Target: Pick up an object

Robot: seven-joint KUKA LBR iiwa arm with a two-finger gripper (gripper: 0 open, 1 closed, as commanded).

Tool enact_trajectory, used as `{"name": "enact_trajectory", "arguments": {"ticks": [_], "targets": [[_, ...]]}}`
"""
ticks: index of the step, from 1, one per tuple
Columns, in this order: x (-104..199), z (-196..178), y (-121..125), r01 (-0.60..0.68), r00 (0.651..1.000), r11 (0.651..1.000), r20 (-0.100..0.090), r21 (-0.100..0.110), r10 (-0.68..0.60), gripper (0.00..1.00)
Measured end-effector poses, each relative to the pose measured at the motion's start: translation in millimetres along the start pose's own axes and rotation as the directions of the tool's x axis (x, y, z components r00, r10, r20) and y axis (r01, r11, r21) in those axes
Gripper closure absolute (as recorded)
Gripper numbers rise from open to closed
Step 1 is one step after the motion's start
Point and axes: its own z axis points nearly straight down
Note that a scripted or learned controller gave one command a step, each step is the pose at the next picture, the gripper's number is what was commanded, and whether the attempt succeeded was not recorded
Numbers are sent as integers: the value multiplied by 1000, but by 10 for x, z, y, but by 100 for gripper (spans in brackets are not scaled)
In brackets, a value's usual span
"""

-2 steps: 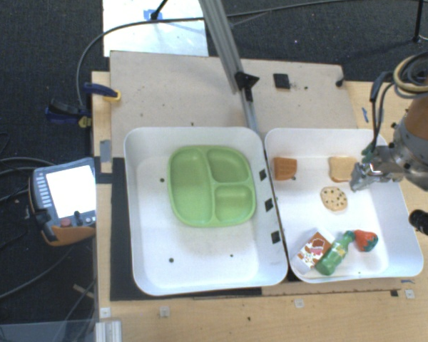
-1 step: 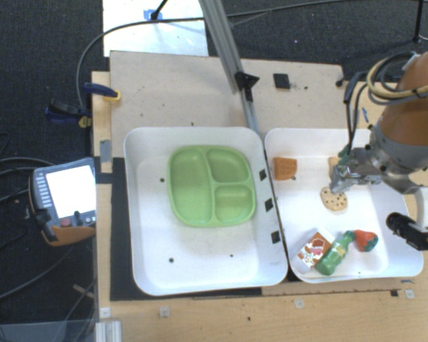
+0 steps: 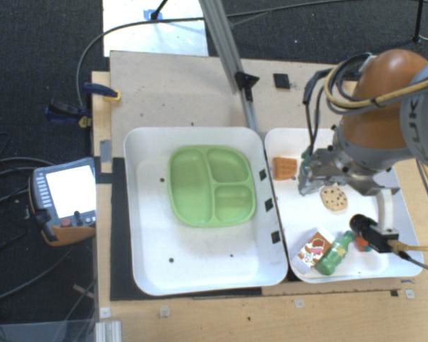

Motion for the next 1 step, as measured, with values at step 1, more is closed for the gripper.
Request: {"name": "enact_trajectory", "arguments": {"ticks": [1], "targets": [[458,113,12,-2,1000,1000,1,1,2,100]]}}
